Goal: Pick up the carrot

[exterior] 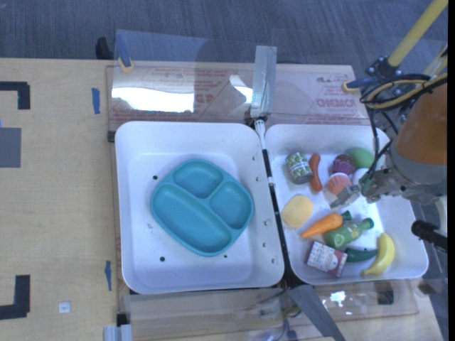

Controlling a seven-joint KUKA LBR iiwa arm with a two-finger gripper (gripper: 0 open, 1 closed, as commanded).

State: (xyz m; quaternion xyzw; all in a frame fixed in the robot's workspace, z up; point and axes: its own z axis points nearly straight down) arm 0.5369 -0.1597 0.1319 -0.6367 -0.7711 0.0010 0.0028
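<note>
Two white bins sit side by side on the bench: the left bin holds a blue divided plate, and the right bin holds the toy food. The carrot lies near that bin's middle, touching the green bottle and just beside the yellow lemon. The gripper hovers just above the carrot's green end, jaws spread slightly, pinching nothing.

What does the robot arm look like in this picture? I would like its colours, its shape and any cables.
The arm is grey and rounded, with a broad orange band above the wrist. At its end is a small metallic grey gripper with thin fingers. Black cables loop above the arm, beside a yellow rod.
</note>
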